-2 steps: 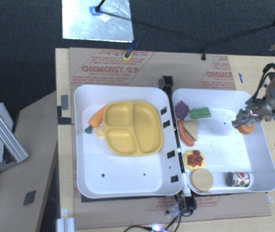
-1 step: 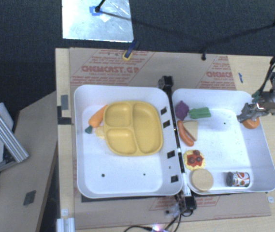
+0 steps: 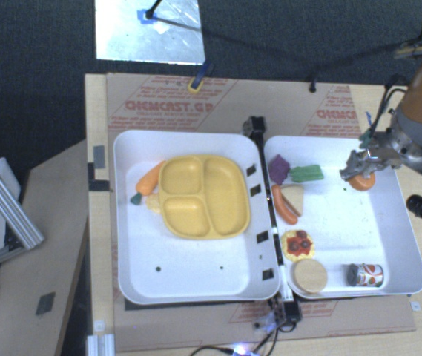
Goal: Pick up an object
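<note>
The gripper (image 3: 359, 170) is low over the far right corner of the right bin (image 3: 388, 236), directly above a small orange object (image 3: 363, 182) that lies near the bin's back wall. The orange object seems to be just under the fingertips, maybe touching them, but I cannot tell if the fingers are wide or narrow, or if they hold it, because the wrist covers them from this angle. The other things are well apart: a purple piece (image 3: 278, 168), a green block (image 3: 306, 173), a hot dog (image 3: 288, 201), a small pizza (image 3: 299, 244), a round cookie (image 3: 310, 276) and a can (image 3: 365, 274). In the left bin (image 3: 133, 221) a yellow tray (image 3: 199, 196) lies with a carrot (image 3: 150, 178) beside it. I think the risk is that the rounded orange object slips sideways when the fingers close, or that a finger hits the nearby wall and the grasp comes up empty
</note>
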